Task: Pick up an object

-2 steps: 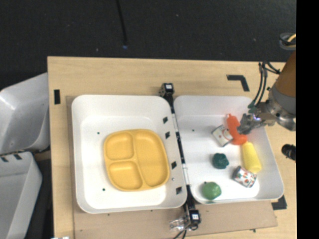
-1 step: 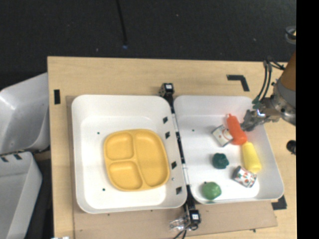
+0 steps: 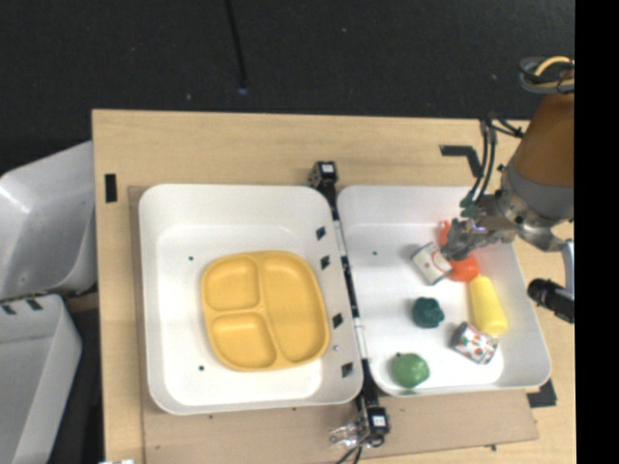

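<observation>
Two shallow white bins side by side on a pale wooden desk (image 3: 242, 143). In the left bin (image 3: 164, 375), a yellow divided plate (image 3: 263, 309) with three compartments, lying flat near the middle. In the right bin (image 3: 387, 211), a cluster of small things toward the right half: a small white-and-grey block (image 3: 428, 262) tilted at the far side of the cluster, an orange piece (image 3: 464, 268) just right of it, a yellow oblong (image 3: 486, 304) lying lengthwise nearer, a dark green lump (image 3: 427, 311) left of the oblong, a patterned little can (image 3: 474, 343) on its side at the oblong's near end, and a bright green ball (image 3: 410, 369) close to the near wall. Arm reaching in from the right, orange band above the wrist, pincer (image 3: 460, 238) low over the far part of the cluster, right above the orange piece and the white-and-grey block. Cannot tell whether spread or pressed together, nor whether touching anything. Black cable clips along the seam between the bins.
</observation>
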Motion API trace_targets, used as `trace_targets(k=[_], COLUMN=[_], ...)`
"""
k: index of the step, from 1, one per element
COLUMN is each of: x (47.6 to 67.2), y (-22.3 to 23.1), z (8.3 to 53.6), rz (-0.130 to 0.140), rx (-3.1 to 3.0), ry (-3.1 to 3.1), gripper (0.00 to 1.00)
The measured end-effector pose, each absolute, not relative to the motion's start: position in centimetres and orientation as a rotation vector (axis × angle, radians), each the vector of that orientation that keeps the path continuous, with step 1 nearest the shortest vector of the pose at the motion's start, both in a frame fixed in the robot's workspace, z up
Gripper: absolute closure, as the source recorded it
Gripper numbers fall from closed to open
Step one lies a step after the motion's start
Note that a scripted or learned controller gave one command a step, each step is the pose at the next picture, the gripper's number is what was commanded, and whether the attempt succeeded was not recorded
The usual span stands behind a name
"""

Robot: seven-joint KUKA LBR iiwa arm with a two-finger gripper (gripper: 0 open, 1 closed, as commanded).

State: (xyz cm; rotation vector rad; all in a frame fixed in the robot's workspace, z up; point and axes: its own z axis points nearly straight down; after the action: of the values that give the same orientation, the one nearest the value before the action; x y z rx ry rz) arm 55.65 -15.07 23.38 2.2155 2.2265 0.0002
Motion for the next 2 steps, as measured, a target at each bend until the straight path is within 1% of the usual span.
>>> trace_targets(k=[2], x=[55.6], y=[-4.0], z=[22.1], rz=[0.001], rx=[2.214], ry=[2.229], gripper=[1.0])
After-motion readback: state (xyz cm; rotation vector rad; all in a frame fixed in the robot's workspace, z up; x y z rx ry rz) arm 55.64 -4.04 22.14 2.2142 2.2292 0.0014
